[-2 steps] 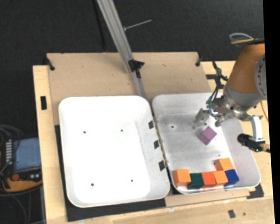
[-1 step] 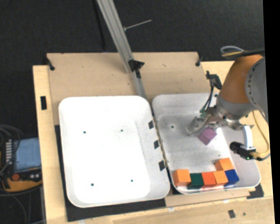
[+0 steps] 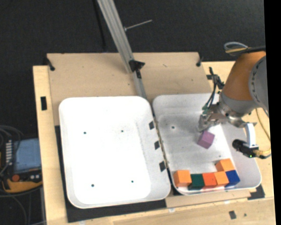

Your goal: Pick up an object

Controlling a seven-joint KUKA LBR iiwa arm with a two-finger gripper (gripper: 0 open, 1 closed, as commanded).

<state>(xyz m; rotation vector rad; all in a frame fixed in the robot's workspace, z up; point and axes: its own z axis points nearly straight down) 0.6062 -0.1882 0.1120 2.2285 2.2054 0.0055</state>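
Grey metal and an orange band mark the arm point(image 3: 245, 87) that reaches in from the right over the right bin point(image 3: 178, 112). Its claw point(image 3: 208, 123) hangs low over that bin's middle, just above a purple block point(image 3: 206, 139). The block's upper edge sits right at the claw's tip, so the two look to be touching or nearly so, but the slanted view does not settle which. How wide the claw stands cannot be told from here, nor can the block be seen gripped in it; the block sits tilted, one corner turned toward the bin's front.

Farther out, along the right bin's near wall, other blocks crowd together: an orange block point(image 3: 182, 177) at the left end, then a dark green block point(image 3: 196, 181), another orange one point(image 3: 209, 179), and a blue block point(image 3: 232, 177) at the right, with two more orange pieces point(image 3: 224, 165) by it. They lie well apart from the purple block.

The left bin point(image 3: 109, 149) lies just beside the right one, on the pale wooden bench point(image 3: 82, 70). A slanted metal rail point(image 3: 120, 38) rises from between the bins toward the top of the view.
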